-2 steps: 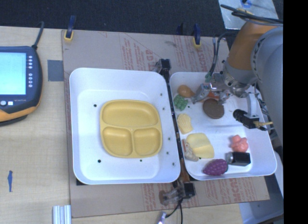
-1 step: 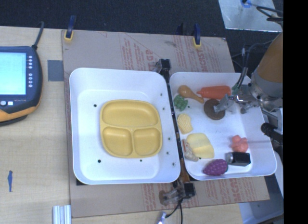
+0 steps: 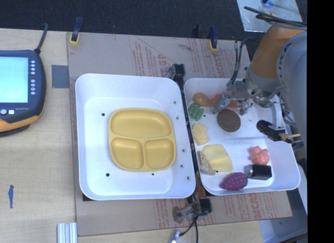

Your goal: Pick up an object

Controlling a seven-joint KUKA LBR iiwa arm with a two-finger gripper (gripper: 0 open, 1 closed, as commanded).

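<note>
Purple grapes [image 3: 233, 181] are lying nearest, one bunch, knobbly, in the right bin [image 3: 292, 182]. End effector [image 3: 233, 101] is hovering over one brown disc [image 3: 228, 120]; grip state unreadable.

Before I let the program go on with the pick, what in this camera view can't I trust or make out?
- Gripper: its fingertips blur into clutter above the round brown disc; open or shut, I cannot tell.
- Orange rounded piece: partly covered by the gripper's metal parts.
- Small beige item: tucked under the pale yellow wedge-shaped block, too small to identify.
- Grey arm: cut off at the right.
</note>
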